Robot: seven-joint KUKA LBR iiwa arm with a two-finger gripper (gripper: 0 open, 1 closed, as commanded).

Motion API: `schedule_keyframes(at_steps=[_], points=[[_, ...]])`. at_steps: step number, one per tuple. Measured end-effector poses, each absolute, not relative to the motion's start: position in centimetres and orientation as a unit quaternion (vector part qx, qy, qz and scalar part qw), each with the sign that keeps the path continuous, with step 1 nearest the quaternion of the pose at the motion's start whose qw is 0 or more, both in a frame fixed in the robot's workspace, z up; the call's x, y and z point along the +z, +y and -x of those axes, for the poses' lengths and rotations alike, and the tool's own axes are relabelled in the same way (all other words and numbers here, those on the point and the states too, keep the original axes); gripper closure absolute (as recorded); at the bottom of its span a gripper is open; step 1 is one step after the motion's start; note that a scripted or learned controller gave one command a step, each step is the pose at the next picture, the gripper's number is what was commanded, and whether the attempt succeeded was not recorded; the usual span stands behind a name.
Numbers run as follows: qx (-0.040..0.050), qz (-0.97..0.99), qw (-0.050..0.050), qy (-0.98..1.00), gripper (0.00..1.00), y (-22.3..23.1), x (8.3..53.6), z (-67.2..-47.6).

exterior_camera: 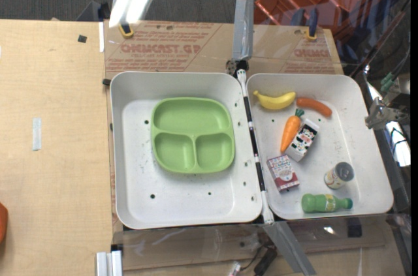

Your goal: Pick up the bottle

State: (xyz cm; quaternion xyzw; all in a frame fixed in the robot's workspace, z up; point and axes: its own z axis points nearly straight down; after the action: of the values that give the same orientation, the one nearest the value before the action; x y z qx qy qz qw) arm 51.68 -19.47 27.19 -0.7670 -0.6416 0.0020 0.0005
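The tool (381, 113) sat at the far right rim of the right bin (313, 77), a grey metal shape partly cut off at the edge of the camera view. Whether it was apart or together could not be told, and nothing showed clamped in it.

The green bottle (325, 203) lay on its side in that same bin, nearer the camera than the tool and a little to the view's left of it, close along the bin's front wall, its cap end pointing away from the tool's side. It lay well apart from the tool.

Between the tool and the bottle stood a small round can (339, 175), just beside the bottle but not touching it. Farther from the tool, toward the view's left, lay a red carton (283, 173), a black-and-white carton (302, 139) and a carrot (290, 130) leaning against that carton. Level with the tool, along the bin's back wall, lay a banana (274, 99) and an orange-red oblong piece (315, 106).

Farthest from the tool, the left bin (119, 138) held a green divided plate (193, 135). Beyond it stretched the wooden counter (46, 138).
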Motion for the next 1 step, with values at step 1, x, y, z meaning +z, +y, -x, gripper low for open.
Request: schedule_keyframes(at_steps=[1], points=[[0.0037, 0.766, 0.001, -0.643, 1.0, -19.49, 27.97, -51.75]])
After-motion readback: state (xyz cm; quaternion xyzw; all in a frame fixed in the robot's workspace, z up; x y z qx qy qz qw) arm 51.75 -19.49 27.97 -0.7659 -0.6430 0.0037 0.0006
